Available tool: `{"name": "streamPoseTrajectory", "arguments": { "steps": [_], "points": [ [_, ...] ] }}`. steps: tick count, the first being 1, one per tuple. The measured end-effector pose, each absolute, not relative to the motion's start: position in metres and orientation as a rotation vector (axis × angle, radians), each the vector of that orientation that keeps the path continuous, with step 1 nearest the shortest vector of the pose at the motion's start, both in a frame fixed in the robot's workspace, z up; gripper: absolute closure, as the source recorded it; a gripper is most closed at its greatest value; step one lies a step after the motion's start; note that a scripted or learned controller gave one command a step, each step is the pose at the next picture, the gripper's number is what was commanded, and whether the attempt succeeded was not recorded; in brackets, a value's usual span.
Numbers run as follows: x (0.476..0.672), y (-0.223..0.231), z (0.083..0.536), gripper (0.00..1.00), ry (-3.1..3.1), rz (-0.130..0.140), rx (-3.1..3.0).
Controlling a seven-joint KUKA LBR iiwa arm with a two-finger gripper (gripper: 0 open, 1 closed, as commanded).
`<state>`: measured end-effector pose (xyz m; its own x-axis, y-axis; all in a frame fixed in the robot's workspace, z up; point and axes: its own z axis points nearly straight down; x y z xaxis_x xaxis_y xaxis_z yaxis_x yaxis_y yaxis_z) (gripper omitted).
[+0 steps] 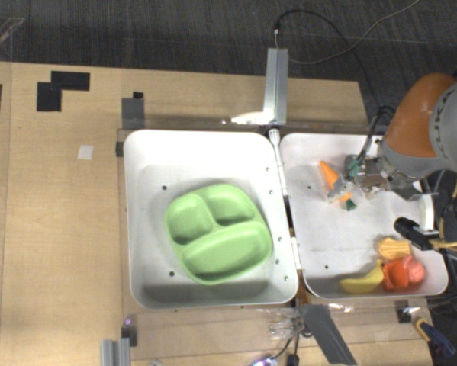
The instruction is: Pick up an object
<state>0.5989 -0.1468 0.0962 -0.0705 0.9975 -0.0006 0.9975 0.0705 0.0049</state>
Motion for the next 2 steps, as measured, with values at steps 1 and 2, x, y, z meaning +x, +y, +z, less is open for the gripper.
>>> {"name": "streamPoseTrajectory", "arguments": {
  "steps": [1, 2],
  "points": [
    [0.601, -0.145, 0.108, 1.00, 2.297, 0.010, 2.133],
    [0.594, -0.123, 0.210, 1.00, 2.310, 0.007, 2.120]
  ]
}}
